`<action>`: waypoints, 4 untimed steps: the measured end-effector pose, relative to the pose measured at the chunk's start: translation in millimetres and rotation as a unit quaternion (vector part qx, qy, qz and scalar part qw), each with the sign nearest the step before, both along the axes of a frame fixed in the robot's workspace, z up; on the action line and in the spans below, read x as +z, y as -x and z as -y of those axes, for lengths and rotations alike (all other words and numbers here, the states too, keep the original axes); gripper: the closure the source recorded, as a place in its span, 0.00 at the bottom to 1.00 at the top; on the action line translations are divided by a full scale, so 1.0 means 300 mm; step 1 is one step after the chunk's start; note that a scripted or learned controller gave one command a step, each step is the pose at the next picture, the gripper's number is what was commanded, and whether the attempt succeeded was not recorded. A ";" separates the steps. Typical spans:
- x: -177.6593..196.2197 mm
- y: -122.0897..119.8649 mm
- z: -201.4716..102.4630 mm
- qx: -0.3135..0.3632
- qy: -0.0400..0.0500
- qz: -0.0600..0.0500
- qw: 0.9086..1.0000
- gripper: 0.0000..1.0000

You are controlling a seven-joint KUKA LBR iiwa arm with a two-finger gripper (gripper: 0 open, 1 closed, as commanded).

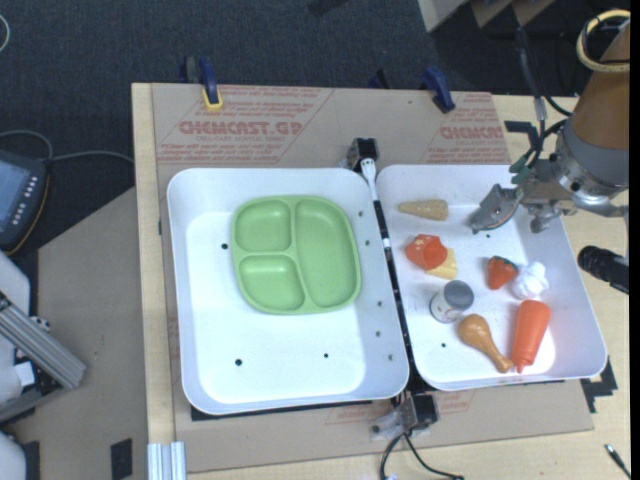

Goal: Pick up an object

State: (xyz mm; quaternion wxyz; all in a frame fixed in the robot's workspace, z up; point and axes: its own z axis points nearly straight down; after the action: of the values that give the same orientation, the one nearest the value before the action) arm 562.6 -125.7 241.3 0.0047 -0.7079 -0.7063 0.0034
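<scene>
Watching the end effector (510,208) hang with its fingers spread and nothing in them over the top of the right bin (590,313), you could see it miss, since the toy carrot (528,332) and drumstick (483,340) lie touching, near the bottom edge.

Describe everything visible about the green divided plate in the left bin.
The green plate is a pale green, rounded-rectangle tray that looks like smooth matte plastic. It has three compartments: two smaller ones stacked on its left side and one long one on its right, split by raised ridges. All three compartments hold nothing. It lies flat, slightly rotated, in the upper middle of the left bin, resting on the bin's floor and clear of its walls. Nothing else touches it.
</scene>
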 end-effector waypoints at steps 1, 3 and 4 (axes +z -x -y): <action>0.020 -0.008 -0.001 0.001 0.001 0.006 1.000 0.00; -0.327 -0.020 -0.007 0.001 0.000 0.003 1.000 0.00; -0.504 -0.017 -0.010 0.001 0.000 0.003 1.000 0.00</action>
State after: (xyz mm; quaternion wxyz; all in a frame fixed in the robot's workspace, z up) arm 567.8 -122.6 90.1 0.0030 -0.7072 -0.7070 0.0013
